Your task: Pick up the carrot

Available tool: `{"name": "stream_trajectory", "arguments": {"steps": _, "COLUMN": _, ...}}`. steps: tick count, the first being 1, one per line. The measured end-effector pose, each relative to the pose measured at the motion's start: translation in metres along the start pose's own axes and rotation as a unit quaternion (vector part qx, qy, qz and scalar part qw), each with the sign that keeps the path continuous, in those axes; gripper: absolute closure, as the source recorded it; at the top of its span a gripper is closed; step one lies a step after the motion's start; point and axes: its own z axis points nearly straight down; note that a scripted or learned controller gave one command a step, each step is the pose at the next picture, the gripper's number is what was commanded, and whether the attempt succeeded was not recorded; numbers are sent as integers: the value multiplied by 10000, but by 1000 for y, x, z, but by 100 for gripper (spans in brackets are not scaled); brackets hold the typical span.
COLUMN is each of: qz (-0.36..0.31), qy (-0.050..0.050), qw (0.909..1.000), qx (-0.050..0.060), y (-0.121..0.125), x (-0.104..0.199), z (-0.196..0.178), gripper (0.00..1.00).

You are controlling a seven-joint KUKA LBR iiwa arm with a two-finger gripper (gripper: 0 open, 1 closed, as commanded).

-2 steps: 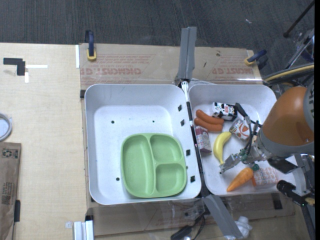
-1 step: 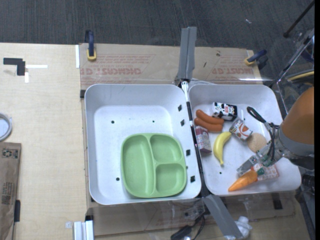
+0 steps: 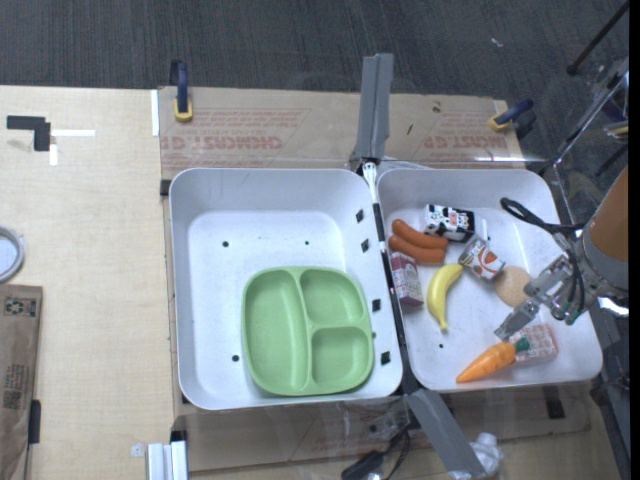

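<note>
Camera view, read from its left: I have the left bin with a green divided plate lying toward its 5 o'clock corner. Across the divider, the right bin carries the clutter: a small dark can against the divider, two hot dogs at about 10 o'clock of the bin's centre, a black-and-white cow toy toward 12, a banana near the middle, then a red-and-white packet with a pale potato-like lump beside it.

The carrot lies near the bin's front wall at roughly 5 o'clock, tip pointing to 8, its green top touching a flat wrapped item.

The gripper hangs just above the carrot's top end, at about 1 o'clock from it, and holds nothing; I cannot tell how its fingers stand, since they blur into the cabling.

To do this step well, I judge I should shift toward 7 o'clock, centre over the thick orange body, turn the fingers across its long axis, and descend without catching the wrapper or the front wall.

Hard to read: the arm is cut off at the frame's side, and the packet's label is too small to make out
</note>
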Motion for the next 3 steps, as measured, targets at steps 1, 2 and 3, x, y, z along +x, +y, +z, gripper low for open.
{"name": "stream_trajectory", "arguments": {"steps": 1, "qz": 406, "qy": 10, "qw": 9992, "qx": 4, "y": 4, "x": 6, "z": 63, "gripper": 0}}
{"name": "stream_trajectory", "arguments": {"steps": 2, "qz": -200, "qy": 130, "qw": 9996, "qx": 127, "y": 109, "x": -11, "z": 62, "gripper": 0}}
{"name": "stream_trajectory", "arguments": {"steps": 3, "qz": 602, "qy": 277, "qw": 9977, "qx": 173, "y": 93, "x": -56, "z": 63, "gripper": 0}}
